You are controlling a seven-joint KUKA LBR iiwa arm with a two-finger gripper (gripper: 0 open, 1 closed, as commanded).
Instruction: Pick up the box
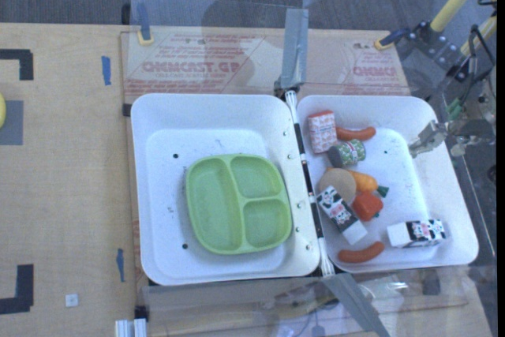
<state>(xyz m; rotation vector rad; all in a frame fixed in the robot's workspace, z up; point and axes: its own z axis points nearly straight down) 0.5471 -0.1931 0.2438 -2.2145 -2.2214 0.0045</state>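
Toy food lies in the right bin [454, 193]. A small red and white box [321, 130] stands near that bin's far left corner. A cow-print carton [341, 213] lies near the middle, and a second cow-print carton [417, 233] lies on its side at the front right. My gripper [426, 140] hangs over the bin's right rim, well to the right of the red and white box. It touches none of the toys, and nothing shows in it.
The left bin [158, 130] holds a green divided plate [238, 203]. Around the boxes lie two sausages [355, 133] [360, 252], a green can [353, 151], a carrot [368, 181], a red pepper [368, 205] and a bread piece [337, 181].
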